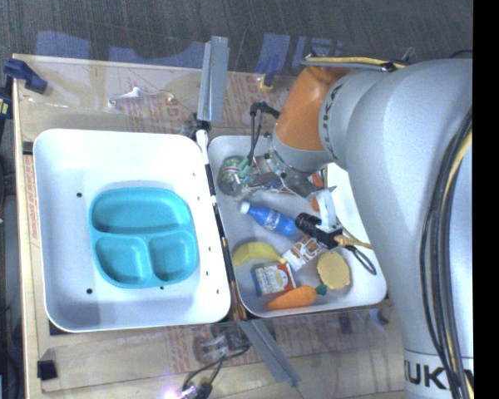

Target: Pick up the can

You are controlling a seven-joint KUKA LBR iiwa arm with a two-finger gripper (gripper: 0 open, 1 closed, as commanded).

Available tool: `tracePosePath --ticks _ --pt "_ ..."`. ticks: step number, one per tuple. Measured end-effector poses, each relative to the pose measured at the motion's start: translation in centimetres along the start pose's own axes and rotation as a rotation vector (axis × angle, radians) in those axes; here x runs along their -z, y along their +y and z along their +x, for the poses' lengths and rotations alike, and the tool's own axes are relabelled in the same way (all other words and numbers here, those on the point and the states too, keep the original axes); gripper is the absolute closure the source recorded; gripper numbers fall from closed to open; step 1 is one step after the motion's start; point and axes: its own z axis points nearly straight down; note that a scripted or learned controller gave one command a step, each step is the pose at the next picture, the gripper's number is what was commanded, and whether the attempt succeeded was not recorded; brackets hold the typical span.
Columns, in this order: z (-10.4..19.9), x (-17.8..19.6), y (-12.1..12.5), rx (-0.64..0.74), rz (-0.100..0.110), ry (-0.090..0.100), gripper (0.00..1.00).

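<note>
You had the gripper (pixel 262 171) low in the right bin (pixel 368 285), the can (pixel 232 174) just beside it toward the left bin; whether the jaws were open or closed, I cannot tell.

- The grey arm (pixel 399 165) with its orange band (pixel 303 115) reaches in from the right over the right bin (pixel 370 293).
- The hand (pixel 262 173) is low in that bin's far left corner, just beside the can (pixel 231 174).
- A blue bottle (pixel 270 219) lies on its side near the bin's middle.
- Nearer the front lie a yellow item (pixel 251 252), a small jar (pixel 270 279), a carrot (pixel 293 298) and a tan round piece (pixel 333 271).
- The left bin (pixel 58 289) holds a turquoise divided tray (pixel 143 235).
- Both bins sit on the table (pixel 108 90).
</note>
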Motion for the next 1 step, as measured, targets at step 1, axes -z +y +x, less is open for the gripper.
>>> tracePosePath --ticks 1 --pt "-4.66 10.77 1.30 0.315 -0.005 -0.001 1.00"
